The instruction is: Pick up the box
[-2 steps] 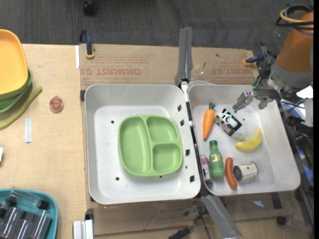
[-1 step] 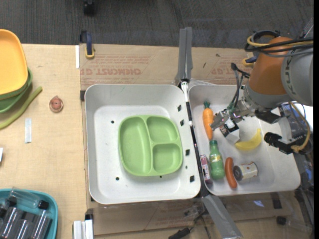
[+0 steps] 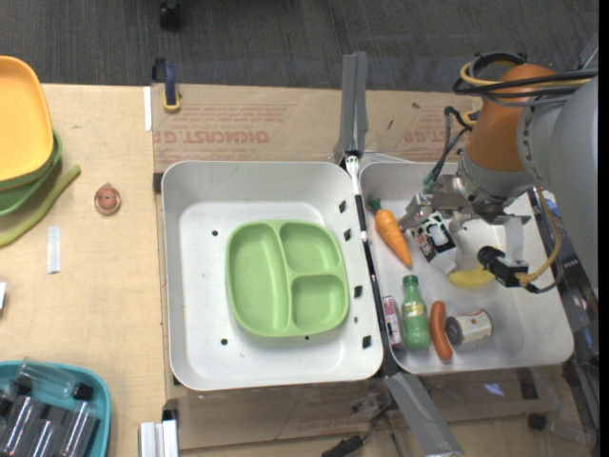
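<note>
A small black-and-white box point(image 3: 435, 239) with a red mark lies in the right bin point(image 3: 542, 350), near its upper middle. My gripper point(image 3: 425, 213) hangs low over the bin, right at the box's upper left edge, with the grey arm and its orange band point(image 3: 502, 131) rising behind it to the right. The gripper body partly hides the box's top. Whether the box is held cannot be made out. An orange carrot point(image 3: 392, 236) lies just left of the box.
The right bin also holds a green bottle point(image 3: 414, 312), a red sausage-like piece point(image 3: 440, 330), a small can point(image 3: 469, 327), a yellow fruit point(image 3: 470, 277) and a thin purple packet point(image 3: 390, 318) by its left wall. A green divided plate point(image 3: 285, 276) sits in the left bin point(image 3: 190, 255).
</note>
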`<act>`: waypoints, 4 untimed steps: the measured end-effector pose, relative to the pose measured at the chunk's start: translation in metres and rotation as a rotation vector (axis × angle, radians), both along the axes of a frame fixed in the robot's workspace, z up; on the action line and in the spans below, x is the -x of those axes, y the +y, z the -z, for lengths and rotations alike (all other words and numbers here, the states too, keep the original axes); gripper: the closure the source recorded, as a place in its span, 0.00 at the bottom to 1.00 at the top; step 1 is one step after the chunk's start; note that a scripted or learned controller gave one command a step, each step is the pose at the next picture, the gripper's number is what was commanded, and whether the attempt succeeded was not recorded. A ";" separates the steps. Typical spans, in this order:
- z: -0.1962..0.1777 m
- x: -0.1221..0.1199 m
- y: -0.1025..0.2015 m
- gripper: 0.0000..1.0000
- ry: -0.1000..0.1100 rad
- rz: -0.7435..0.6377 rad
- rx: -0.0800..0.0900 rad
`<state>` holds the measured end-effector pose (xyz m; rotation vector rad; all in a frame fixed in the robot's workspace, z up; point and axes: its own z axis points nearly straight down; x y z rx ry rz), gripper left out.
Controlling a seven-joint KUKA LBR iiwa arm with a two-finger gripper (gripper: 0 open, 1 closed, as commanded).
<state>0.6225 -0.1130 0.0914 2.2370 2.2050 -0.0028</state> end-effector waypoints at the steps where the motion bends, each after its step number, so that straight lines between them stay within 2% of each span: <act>1: -0.009 0.000 -0.001 1.00 0.000 -0.002 0.002; 2: -0.126 -0.018 -0.037 1.00 -0.002 -0.448 0.001; 3: -0.135 -0.018 -0.038 1.00 -0.003 -0.449 0.003; 4: -0.099 0.019 -0.001 1.00 0.002 -0.294 -0.002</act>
